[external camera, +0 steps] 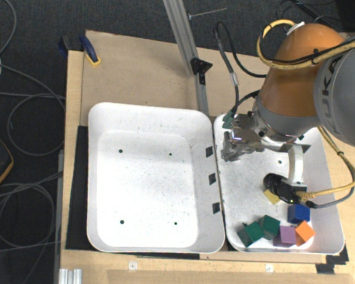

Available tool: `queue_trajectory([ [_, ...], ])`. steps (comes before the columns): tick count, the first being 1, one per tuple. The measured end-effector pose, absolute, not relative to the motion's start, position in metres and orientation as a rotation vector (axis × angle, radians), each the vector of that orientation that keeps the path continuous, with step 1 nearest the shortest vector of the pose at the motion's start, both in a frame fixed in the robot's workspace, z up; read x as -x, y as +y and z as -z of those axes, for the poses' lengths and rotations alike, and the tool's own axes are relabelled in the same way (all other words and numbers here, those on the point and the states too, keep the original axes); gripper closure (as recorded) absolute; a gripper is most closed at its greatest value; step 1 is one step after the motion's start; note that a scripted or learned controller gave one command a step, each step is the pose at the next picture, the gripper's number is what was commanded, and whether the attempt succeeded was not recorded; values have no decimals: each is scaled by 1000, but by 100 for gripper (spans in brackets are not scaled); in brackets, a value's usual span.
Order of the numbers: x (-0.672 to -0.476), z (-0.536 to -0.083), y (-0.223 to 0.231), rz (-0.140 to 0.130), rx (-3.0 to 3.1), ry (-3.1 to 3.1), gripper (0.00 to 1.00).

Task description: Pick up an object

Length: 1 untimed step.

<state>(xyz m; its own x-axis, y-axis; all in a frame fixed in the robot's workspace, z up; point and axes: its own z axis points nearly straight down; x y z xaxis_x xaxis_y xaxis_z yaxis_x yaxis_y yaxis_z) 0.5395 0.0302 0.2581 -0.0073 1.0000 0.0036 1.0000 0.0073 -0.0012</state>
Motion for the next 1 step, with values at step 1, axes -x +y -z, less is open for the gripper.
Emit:
queue_trajectory([
  [1,-533,-243,85,-2,2212,-2224,100],
])
